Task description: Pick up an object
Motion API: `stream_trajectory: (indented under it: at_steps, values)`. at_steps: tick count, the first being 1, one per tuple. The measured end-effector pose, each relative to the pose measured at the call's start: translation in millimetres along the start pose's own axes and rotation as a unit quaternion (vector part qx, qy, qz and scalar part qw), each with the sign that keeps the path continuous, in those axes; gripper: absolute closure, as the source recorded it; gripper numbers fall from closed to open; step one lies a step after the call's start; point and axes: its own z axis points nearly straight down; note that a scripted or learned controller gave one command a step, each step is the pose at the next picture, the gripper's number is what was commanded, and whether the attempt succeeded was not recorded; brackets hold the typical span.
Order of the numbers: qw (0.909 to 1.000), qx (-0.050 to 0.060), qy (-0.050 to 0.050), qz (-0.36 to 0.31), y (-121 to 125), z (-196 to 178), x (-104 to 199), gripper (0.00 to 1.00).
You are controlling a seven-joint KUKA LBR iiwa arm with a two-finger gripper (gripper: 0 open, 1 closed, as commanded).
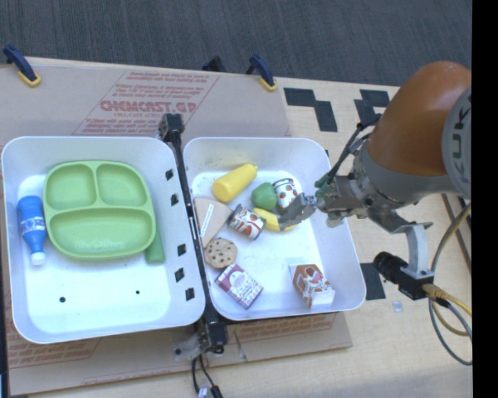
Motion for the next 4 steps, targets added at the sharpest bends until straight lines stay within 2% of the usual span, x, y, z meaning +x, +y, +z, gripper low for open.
stream_trajectory:
  at_steps: [1, 2, 3, 4]
  values:
    - [1.0000, 0.001, 0.000, 0.000, 41.7, 191.6, -17.2, 0.00]
    - [1.0000, 0.002, 0.000, -0.002, 41.7, 181.6, -17.0, 1.00]
    - [1.0000, 0.000, 0.001, 0.001, 100.4, 124.3, 10.9, 1.00]
    - [1.0000, 0.002, 0.001, -0.002, 100.5, 114.5, 11.3, 1.00]
